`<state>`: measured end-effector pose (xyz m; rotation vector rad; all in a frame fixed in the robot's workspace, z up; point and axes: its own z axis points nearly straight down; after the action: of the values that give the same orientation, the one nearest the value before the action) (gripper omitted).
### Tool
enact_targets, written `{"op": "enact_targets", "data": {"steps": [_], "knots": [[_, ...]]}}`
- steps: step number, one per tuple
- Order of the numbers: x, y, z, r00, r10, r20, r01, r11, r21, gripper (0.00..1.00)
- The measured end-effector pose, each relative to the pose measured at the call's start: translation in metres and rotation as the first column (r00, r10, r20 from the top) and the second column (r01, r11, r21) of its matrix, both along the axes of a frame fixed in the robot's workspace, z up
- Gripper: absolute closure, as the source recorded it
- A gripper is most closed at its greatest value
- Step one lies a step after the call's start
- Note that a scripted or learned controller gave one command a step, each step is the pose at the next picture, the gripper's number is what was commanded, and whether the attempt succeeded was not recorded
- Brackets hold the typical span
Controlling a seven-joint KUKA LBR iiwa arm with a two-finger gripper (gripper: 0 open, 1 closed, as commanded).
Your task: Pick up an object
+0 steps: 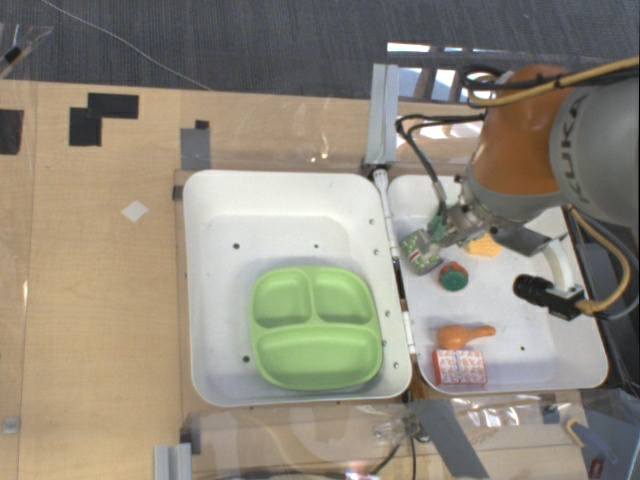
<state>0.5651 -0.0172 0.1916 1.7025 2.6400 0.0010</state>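
Right bin point(570, 363), far corner hidden behind arm point(520, 148); gripper point(428, 248) indistinct.

A green divided plate point(316, 328) lies in the left white bin point(215, 218), toward its near edge. Black tape patches point(100, 116) mark the desk point(80, 298) beyond that bin's far-left corner.

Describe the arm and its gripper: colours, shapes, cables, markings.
The arm is a bulky rounded grey body with a wide orange band above the wrist and part of dark KUKA lettering on the grey shell. A yellow cable and black cables loop around the band. The gripper is small, dark and metallic, with greenish parts near the tip.
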Motion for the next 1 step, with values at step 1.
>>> {"op": "enact_targets", "data": {"steps": [1], "knots": [[0.0001,-0.0002,0.0002,1.000,-0.001,0.001,0.001,1.000,0.000,0.00]]}}
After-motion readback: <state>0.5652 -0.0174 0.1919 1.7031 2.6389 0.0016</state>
